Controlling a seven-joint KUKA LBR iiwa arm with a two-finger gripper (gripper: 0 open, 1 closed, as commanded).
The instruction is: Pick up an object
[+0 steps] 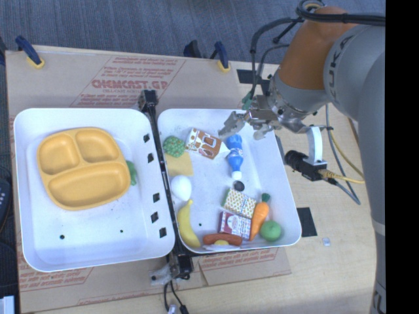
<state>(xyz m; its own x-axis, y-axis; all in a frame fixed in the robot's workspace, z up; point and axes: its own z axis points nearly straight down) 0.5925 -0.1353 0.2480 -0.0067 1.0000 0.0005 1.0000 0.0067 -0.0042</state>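
step: approach | jaws spread open, holding nothing, above right bin far edge | target: blue bottle just below | advice: descend straight, straddle its body, avoid snack carton

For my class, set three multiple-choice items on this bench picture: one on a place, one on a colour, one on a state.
1. Where does the yellow divided plate lie?
A. left bin
B. right bin
C. on the cardboard

2. What colour is the toy bottle near the gripper?
A. red
B. blue and white
C. black

3. How does the banana rest?
A. standing upright
B. held by the gripper
C. lying flat in the right bin

Key: 1 A, the plate sits inside the left bin. 2 B, its body is blue with white parts. 3 C, it lies along that bin's left wall beside the egg.
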